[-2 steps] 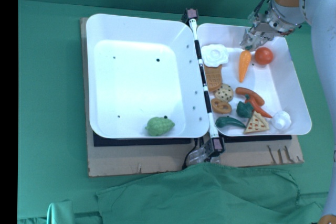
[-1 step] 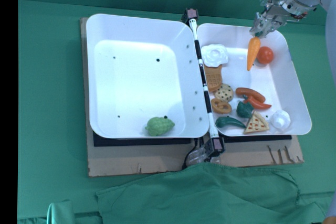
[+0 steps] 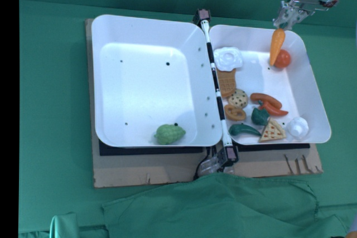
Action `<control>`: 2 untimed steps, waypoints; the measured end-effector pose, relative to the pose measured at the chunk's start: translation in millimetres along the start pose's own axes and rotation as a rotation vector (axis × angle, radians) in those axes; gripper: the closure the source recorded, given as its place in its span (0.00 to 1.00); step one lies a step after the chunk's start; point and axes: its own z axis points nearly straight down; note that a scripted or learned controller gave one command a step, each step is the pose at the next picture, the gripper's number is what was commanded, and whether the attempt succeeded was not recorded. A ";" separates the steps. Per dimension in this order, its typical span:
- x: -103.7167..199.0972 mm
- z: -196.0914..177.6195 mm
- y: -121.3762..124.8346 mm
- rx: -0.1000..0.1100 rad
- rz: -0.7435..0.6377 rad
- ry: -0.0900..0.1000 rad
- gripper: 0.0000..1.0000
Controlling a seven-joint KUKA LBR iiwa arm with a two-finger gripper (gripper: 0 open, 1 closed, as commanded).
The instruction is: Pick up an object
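The gripper [image 3: 285, 18] hangs over the far right corner of the right bin [image 3: 312, 98], pinching the top of a carrot [image 3: 276, 45]. The carrot dangles straight below it, long axis nearly upright, its tip near a tomato [image 3: 283, 58].

**Q:** What lies around the black-and-white strip [image 3: 213, 72]?

**A:** To its left you have a white bin [image 3: 100, 64], with a lumpy green toy [image 3: 169, 134] near the front wall. To its right is a second white bin [image 3: 318, 114]. A fried egg [image 3: 227, 57], waffle [image 3: 227, 83], cookie [image 3: 238, 98] and pretzel [image 3: 235, 113] lie in a row just beside the strip, and a pizza slice [image 3: 273, 131] lies farther right.

**Q:** And underneath?

**A:** Brown cardboard [image 3: 139, 175] sits beneath both bins. Rumpled green cloth [image 3: 223, 206] lies in front of the strip's near end.
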 end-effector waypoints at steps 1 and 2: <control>-2.5 -69.0 0.2 -0.003 -0.001 -0.001 1.00; -3.2 -67.5 0.5 0.005 0.000 0.000 1.00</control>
